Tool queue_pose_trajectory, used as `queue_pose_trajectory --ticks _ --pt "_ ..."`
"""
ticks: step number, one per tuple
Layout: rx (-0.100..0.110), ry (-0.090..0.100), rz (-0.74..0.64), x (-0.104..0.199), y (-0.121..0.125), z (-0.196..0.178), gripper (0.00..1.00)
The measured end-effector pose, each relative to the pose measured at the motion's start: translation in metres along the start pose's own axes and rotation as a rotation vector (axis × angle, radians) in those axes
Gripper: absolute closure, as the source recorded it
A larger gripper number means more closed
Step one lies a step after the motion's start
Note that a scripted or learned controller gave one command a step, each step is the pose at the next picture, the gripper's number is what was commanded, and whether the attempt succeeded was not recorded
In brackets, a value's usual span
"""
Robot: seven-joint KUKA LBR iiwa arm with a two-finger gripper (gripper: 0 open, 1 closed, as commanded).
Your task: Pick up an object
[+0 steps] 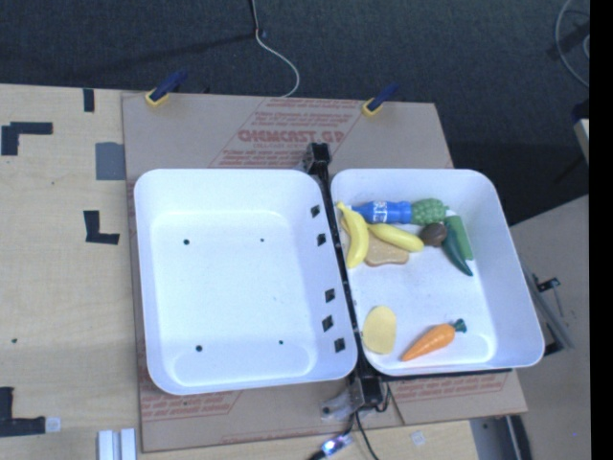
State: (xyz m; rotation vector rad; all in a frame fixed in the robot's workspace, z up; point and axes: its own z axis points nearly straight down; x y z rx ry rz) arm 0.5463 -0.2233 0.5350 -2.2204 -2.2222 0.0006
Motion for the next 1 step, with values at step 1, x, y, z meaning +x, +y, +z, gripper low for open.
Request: queue_pose_trajectory --ticks 1 --pt "0.0 0.0 0.0 0.0 -0.0067 0.0002 1.0"
